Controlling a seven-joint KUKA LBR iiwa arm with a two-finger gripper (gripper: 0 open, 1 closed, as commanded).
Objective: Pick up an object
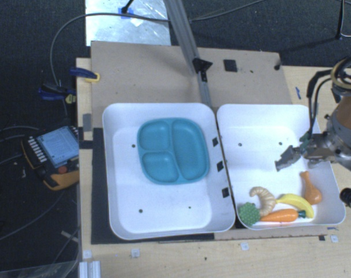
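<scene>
My gripper [284, 158] reaches in from the right over the right bin [251, 126], its fingers open with nothing between them. It hangs above bare bin floor, up and to the left of the toy food. Along the bin's near right corner lie an orange-brown drumstick [310, 189], a yellow banana [297, 201], an orange carrot [278, 216], a green leafy piece [249, 214] and a beige curled piece [263, 197]. The drumstick is the closest to the gripper, just to its lower right.
The left bin [120, 196] holds a blue divided plate [172, 150]. A grey pole [184, 30] slants down to the ridge between the bins. Clamps and a handheld device [54, 152] lie off the bench to the left.
</scene>
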